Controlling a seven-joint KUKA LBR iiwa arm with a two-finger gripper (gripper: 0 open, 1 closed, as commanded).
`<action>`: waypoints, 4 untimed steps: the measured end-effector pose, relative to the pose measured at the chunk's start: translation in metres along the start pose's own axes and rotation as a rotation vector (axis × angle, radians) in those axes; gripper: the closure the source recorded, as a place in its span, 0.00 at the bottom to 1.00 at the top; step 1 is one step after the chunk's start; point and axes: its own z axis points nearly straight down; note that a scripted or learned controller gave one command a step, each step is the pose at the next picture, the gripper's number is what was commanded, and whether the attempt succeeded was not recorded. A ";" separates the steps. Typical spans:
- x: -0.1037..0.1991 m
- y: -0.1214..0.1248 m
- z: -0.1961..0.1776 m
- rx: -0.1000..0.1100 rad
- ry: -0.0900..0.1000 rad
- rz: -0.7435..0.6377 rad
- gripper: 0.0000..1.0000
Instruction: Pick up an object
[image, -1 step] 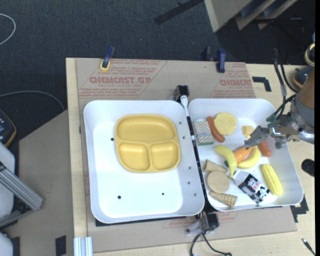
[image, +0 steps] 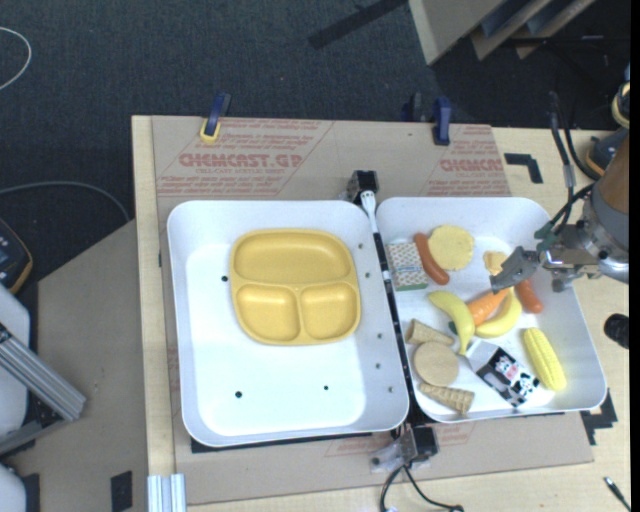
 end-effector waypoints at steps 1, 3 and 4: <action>0.004 -0.006 0.062 0.008 0.003 0.001 0.00; 0.003 -0.005 0.165 0.005 0.002 0.000 0.00; 0.003 -0.004 0.152 0.000 0.000 0.002 1.00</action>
